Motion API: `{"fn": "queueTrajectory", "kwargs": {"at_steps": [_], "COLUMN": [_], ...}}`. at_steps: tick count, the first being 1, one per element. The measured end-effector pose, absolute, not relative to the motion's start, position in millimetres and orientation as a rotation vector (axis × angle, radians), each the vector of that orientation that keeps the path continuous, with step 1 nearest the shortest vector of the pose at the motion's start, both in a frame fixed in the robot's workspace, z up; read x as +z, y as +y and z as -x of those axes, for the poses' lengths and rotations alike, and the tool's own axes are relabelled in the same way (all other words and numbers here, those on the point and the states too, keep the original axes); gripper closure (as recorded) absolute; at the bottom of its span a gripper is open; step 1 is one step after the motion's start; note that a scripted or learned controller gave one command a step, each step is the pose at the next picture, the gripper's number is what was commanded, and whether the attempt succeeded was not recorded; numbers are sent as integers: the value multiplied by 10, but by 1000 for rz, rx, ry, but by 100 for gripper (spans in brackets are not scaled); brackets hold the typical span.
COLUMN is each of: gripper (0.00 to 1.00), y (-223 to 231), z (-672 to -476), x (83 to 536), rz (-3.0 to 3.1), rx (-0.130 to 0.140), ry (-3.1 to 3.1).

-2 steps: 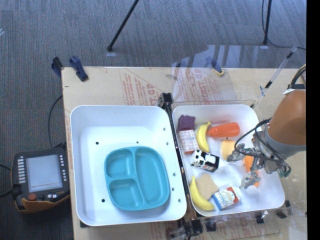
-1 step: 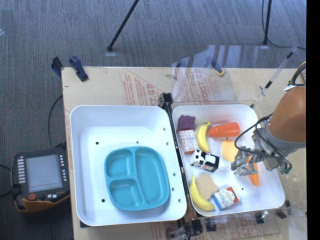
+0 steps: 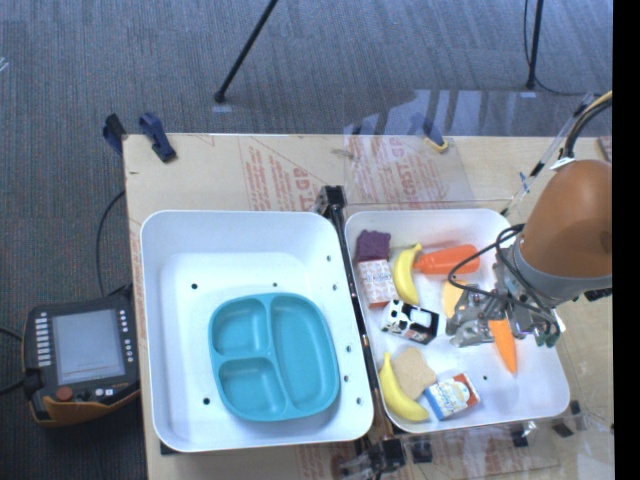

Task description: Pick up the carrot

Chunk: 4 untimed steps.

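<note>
Arm (image 3: 565, 230) reaches over the right bin (image 3: 545, 393). Gripper (image 3: 497, 320) low in the bin; can't tell its grip state. Carrot (image 3: 505, 348) just beside it, long axis near vertical in frame, tip toward the bin's near edge.

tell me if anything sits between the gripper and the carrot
Nothing visible does. The gripper is low in the right bin, and the carrot lies right beside it on the bin floor with no other item between. The cheese wedge sits just left of the gripper.
</note>
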<state>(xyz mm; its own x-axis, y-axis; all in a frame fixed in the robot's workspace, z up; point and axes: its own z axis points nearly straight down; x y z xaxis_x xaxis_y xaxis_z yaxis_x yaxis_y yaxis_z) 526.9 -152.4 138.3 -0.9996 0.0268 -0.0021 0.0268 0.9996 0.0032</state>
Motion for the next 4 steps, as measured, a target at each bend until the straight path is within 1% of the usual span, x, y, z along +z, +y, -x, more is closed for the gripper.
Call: {"fn": "queueTrajectory", "kwargs": {"at_steps": [4], "gripper": [100], "y": [-1449], "z": [-5337], "x": [1752], "rz": [-15], "rx": [10], "ry": [3131]}}
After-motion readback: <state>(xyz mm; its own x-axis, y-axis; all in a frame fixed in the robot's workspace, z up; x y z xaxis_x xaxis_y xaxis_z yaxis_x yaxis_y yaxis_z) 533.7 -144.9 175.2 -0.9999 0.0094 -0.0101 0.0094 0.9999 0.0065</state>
